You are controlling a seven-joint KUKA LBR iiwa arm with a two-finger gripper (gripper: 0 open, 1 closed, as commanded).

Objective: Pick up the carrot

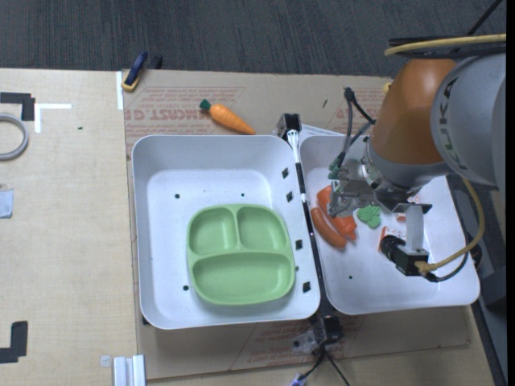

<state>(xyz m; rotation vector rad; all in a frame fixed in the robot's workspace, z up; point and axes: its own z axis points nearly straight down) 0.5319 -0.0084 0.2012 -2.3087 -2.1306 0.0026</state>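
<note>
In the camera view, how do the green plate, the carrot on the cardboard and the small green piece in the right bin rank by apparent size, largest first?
1. green plate
2. carrot
3. small green piece, clearly the smallest, partly hidden by the arm.

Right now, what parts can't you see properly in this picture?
- Gripper: the arm's grey and orange wrist covers it from above, so open or shut cannot be told.
- Orange toy food in the right bin: its upper end is hidden under the gripper.
- Small green piece: partly covered and too small to name.
- The carrot on the cardboard behind the left bin is in plain sight.
</note>
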